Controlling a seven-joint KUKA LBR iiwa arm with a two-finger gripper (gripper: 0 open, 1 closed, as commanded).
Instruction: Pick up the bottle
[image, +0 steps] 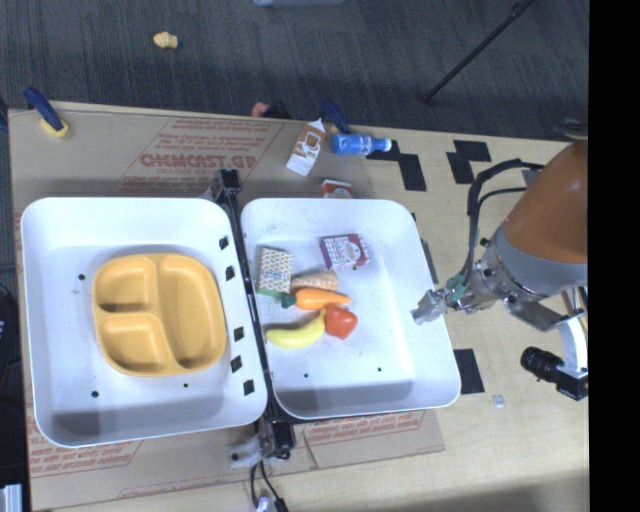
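**End effector at the right bin's edge, bottle out on the worktop**

We're looking down on the tan cardboard-covered worktop (200, 150) with its two shallow white plastic bins side by side. The grey arm with the orange band (545, 225) comes in from the right, and its end effector (432, 305) sits low, right over the right-hand rim of the right white bin (425, 370). Whether it is open or closed I cannot tell from this angle; it is small and blurred, and nothing can be made out in its grip.

The small blue plastic bottle (358, 145) lies on its side on the worktop beyond the far edge of the right bin, outside both bins and well apart from the end effector. Just beside it, to its left, there's a small white and brown carton (305, 148), tilted.

Inside the right bin, a cluster near the middle: a purple packet (343, 251), a tan checked cracker-like square (275, 268), an orange toy carrot (320, 298), a red toy pepper (341, 322) and a yellow toy banana (296, 335), packed close, some touching.

The left white bin (50, 400) holds a yellow three-compartment plastic plate (160, 312), sitting flat near its centre.
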